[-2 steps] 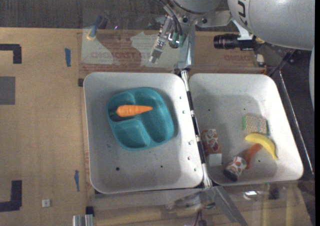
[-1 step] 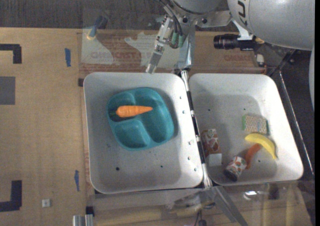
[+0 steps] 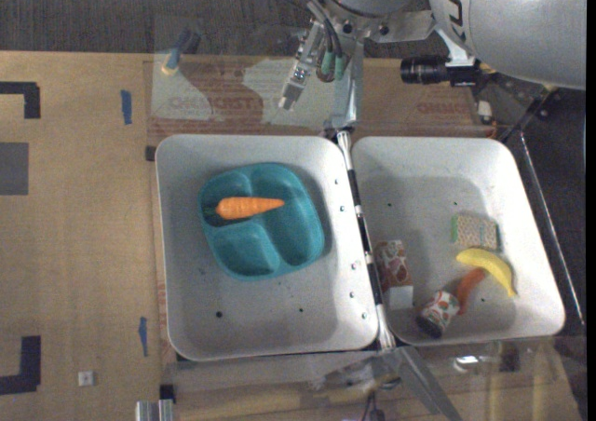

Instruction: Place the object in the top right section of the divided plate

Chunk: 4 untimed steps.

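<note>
An orange plastic carrot [image 3: 249,208] lies across a teal divided plate [image 3: 264,221] in the left white bin [image 3: 177,251]; a yellow banana [image 3: 489,267] lies in the right white bin [image 3: 531,224]. The pincer [image 3: 307,70] hangs above the tan tabletop [image 3: 74,251], grip unclear.

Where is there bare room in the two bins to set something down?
Left bin: bare floor below the blue plate. Right bin: upper half, above the banana. Crowded along its lower edge, around the small can.

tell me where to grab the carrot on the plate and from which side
Grip the carrot at its thicker left end, coming straight down with the tool's fingers across its width. It lies flat, pointing right across the plate, and tapers to a thin tip.
</note>
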{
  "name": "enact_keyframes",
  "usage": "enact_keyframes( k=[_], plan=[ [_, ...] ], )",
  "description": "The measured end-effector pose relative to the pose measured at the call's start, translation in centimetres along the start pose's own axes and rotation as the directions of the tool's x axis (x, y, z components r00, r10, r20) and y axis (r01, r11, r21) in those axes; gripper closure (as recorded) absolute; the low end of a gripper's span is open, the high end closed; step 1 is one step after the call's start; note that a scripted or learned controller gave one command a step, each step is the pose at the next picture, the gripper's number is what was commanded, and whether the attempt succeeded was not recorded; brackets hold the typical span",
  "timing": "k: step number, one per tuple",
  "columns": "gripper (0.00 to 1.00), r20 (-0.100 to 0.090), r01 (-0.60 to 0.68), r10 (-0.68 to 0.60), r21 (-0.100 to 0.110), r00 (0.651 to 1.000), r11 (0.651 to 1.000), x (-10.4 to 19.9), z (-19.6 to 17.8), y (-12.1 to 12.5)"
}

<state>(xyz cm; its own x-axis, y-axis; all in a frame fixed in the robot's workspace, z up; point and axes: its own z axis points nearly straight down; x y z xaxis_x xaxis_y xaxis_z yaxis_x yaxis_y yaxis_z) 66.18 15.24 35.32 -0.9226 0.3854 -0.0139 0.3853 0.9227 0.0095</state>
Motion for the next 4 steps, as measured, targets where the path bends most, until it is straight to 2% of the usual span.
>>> enact_keyframes(
  k=[1,2,3,4],
  plan=[
    [1.00,-0.006,0.134,-0.134,0.003,0.991,0.991,0.6,-0.4,0.8],
    [1.00,-0.012,0.466,-0.466,-0.001,0.885,0.885,6.6,8.7,0.7],
    [1.00,-0.005,0.708,-0.708,-0.003,0.706,0.706,-0.2,7.6,-0.1],
    [1.00,-0.004,0.617,-0.617,-0.003,0.787,0.787,0.8,2.8,3.4]
  ],
)
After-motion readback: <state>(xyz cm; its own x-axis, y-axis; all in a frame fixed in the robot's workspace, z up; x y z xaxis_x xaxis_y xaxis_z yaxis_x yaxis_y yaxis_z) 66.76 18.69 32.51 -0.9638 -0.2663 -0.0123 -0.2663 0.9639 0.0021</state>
